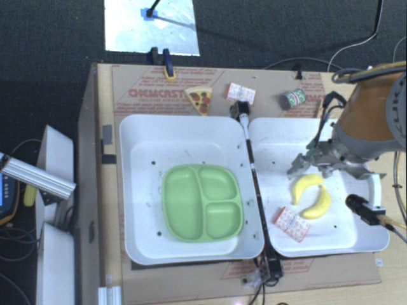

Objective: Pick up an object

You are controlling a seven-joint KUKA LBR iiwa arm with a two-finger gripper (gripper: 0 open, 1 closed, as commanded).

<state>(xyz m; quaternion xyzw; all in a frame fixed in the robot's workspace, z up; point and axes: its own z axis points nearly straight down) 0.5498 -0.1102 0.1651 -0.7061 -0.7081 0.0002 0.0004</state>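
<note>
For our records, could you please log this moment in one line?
hand: above banana | right bin: banana, packet | left bin: green plate

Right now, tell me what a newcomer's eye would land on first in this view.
The green plate stands out most, lying flat in the middle of the left bin. Next comes the yellow banana in the right bin, with a small red-and-white packet just beside it. The grey and orange arm hangs over that bin, its gripper just above the banana.
</note>
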